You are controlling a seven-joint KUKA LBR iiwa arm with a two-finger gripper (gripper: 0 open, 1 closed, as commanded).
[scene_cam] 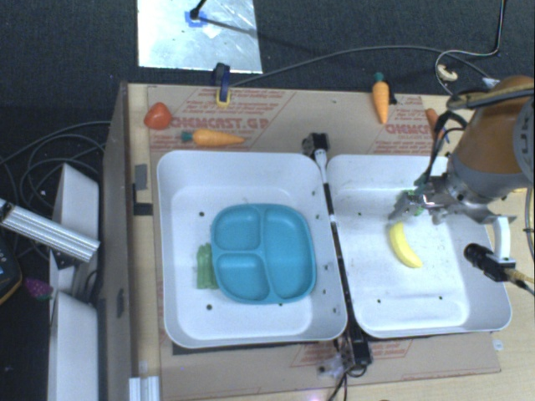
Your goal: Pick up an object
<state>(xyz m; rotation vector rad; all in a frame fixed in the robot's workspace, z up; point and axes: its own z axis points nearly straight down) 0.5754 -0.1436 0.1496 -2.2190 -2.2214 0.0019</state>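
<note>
Cardboard-topped worktop (276, 115) carried two white bins; over the right bin (435, 307) the tool (415, 205), its state impossible to tell, hovered beside the banana (405, 246). Approach step: descending onto it came next, probably.

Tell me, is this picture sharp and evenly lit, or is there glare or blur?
In the camera view, light is fairly even and soft; the white bins look bright but keep detail. The silver sheet at the top shows patchy glare. The banana and blue plate are slightly soft, and the arm looks blurriest.
</note>
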